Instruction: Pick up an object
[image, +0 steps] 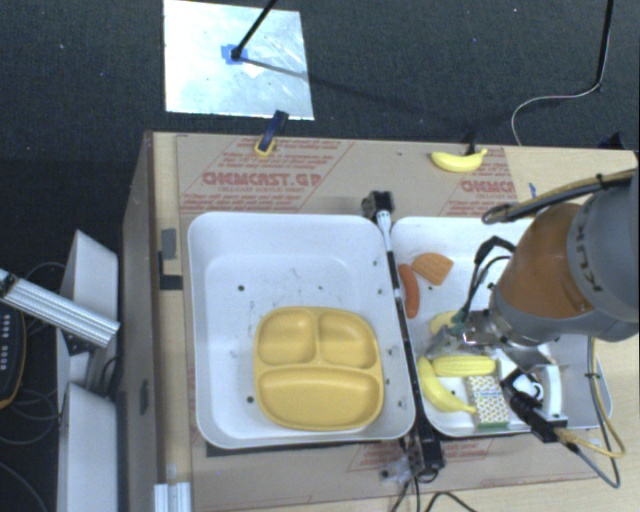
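Gripper (455, 335), state not discernible, low over right bin's (455, 232) near edge, positioned above bananas (445, 390) for pickup.

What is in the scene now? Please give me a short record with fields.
left bin: holds a yellow divided plate
right bin: holds an orange slice-shaped toy, a toy hot dog, a toy banana, a patterned card
arm: reaches over the right bin
gripper: low, above the toy banana
outside bins: a second toy banana on the bench
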